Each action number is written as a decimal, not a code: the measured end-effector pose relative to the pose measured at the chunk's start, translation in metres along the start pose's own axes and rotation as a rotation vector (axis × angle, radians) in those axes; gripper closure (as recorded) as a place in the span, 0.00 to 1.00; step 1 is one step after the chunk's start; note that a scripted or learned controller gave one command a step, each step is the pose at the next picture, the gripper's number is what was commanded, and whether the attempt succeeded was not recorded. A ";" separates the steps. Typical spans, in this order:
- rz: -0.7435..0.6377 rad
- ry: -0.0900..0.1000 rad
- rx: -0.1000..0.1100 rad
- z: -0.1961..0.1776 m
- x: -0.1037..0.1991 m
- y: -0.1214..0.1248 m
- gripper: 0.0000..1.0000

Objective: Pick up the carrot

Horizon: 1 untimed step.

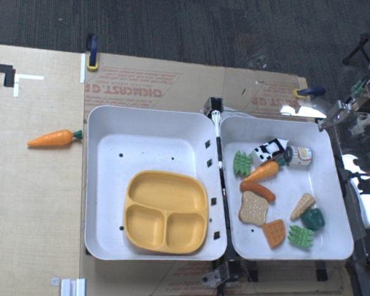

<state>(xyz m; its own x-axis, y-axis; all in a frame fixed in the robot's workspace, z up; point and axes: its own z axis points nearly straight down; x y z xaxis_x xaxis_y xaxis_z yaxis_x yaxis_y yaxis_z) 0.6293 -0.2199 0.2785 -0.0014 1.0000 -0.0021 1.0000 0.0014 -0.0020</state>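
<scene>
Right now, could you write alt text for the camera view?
Two white bins side by side: the right bin holds toy food including a carrot, the left bin a yellow divided plate. A second carrot lies outside on the bench.

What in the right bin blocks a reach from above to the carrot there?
Nothing visible covers the carrot; its top is exposed. It is crowded, though: a black-and-white toy sits beside its leafy end, and a sausage lies close below.
</scene>
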 end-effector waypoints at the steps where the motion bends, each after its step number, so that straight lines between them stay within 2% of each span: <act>1: 0.028 -0.010 -0.033 0.154 0.053 0.013 0.00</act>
<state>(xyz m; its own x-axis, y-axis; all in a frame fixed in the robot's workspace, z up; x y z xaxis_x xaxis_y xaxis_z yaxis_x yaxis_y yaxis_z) 0.6424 -0.1672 0.1243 0.0263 0.9996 -0.0115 0.9992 -0.0260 0.0307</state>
